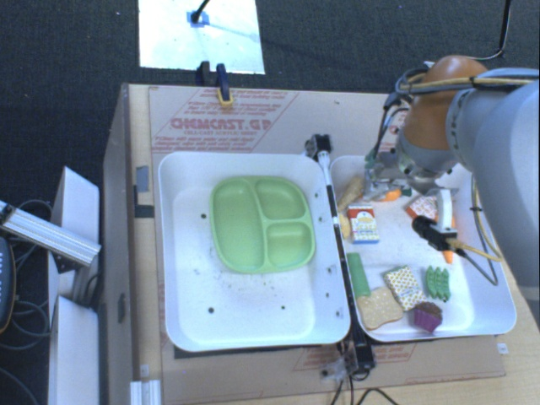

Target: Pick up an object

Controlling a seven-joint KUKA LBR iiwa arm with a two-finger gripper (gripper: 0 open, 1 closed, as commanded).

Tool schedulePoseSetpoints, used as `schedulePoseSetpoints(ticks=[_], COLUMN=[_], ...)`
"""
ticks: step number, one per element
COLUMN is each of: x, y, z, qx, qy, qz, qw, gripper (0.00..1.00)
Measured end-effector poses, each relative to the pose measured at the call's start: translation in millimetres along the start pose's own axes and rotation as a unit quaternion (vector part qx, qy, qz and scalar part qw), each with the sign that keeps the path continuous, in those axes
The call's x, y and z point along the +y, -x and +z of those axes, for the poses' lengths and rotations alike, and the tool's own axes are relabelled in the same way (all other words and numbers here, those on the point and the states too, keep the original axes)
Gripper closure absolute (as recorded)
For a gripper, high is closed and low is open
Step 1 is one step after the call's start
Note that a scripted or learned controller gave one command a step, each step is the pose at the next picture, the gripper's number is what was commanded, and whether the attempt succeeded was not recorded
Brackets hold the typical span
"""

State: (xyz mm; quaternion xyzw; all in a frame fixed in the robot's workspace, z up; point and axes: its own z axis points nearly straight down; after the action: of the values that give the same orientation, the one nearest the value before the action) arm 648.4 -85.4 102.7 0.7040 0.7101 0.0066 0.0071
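A green divided tray (pixel 260 224) lay in the left bin (pixel 190 310). In the right bin (pixel 494 310), a small carton (pixel 363 223) sat near the far-left corner, with the pincer (pixel 384 178) apparently just beyond it; its opening could not be told.

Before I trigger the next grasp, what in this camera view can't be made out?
- Gripper: its fingers sit under the wrist in the camera view; open or shut, and any contact, cannot be told.
- Orange item by the gripper: partly hidden by the arm; identity unclear.
- Small milk carton: its print is too small to read.
- Right bin: its upper right part is covered by the arm.
- Purple item: too small to name with confidence.
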Motion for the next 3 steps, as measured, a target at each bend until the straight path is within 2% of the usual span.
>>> schedulePoseSetpoints(ticks=[1,2,3], x=[23,22,19], y=[-4,-4,41], z=[-83,-82,20], qx=[0.0,0.0,0.0], qy=[-0.007,-0.008,-0.01], qz=[0.001,0.002,0.003], qw=[1.0,1.0,0.9999], gripper=[1.0,0.0,0.0])
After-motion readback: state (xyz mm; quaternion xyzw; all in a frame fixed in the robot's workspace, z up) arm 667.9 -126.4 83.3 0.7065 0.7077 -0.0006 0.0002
